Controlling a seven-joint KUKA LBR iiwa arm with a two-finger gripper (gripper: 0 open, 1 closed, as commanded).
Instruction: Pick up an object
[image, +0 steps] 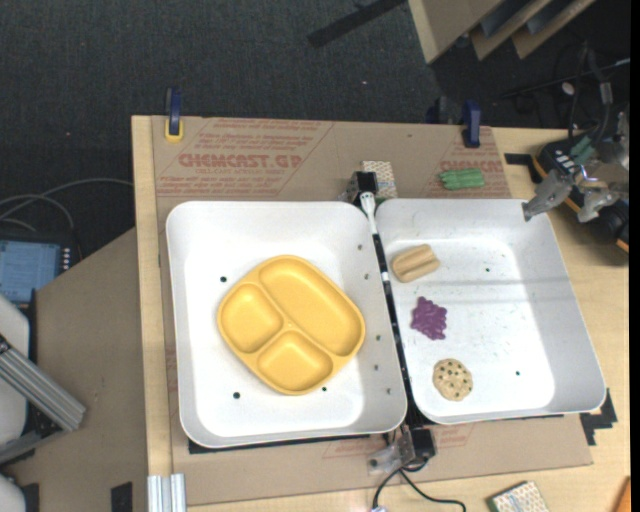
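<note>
The right bin holds three small things: a tan bread roll near its upper left, a purple bunch of grapes in the middle left, and a chocolate-chip cookie toward the front. My gripper hovers over the bin's far right corner, well away from all three. Its two fingers stand apart and open, with nothing between them. One grey fingertip points down-left over the bin's rim.
A yellow divided plate lies in the left bin. A green toy rests on the cardboard behind the right bin. Clamps grip the board's far edge. Cables and gear crowd the right side.
</note>
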